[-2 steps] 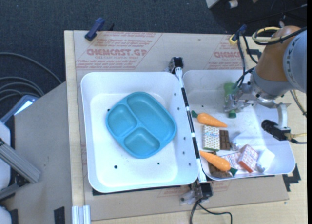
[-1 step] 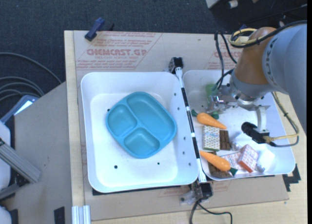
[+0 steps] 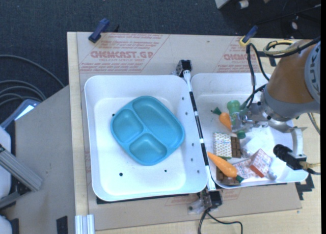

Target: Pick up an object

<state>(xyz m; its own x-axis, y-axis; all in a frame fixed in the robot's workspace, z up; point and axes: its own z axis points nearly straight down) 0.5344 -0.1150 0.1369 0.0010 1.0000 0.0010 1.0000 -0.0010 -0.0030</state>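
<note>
On a cardboard-topped bench [image 3: 127, 49], two shallow white bins sit side by side as a grey-and-orange KUKA arm [image 3: 290, 82] reaches in from the right edge of the camera view. Largest of all, the left bin [image 3: 102, 172] carries a blue divided plate [image 3: 146, 129] lying flat near its middle, well apart from the arm. Next to it, the right bin [image 3: 209, 87] holds a loose scatter of small goods: a long orange carrot [image 3: 222, 163] along the near left side, a brown block [image 3: 236, 147] just beside a pale patterned packet [image 3: 222, 144], a red-and-white wrapper [image 3: 259, 162] toward the near edge, a smaller orange carrot-like piece [image 3: 225, 120] and a green bottle-like item [image 3: 233, 107] at the far side. Down among these, the gripper [image 3: 243, 121] hangs low over the middle of the right bin, just beside the small orange piece and the green item; whether its fingers are spread or closed cannot be told from this angle, and nothing can be seen held between them. By the look of it, the pick is at the descent-and-grasp step, with no object yet lifted. What comes next would seem to call for closing squarely on one item, most likely the orange piece or the green one nearest the tool, then rising straight up without dragging neighbours along.
</note>
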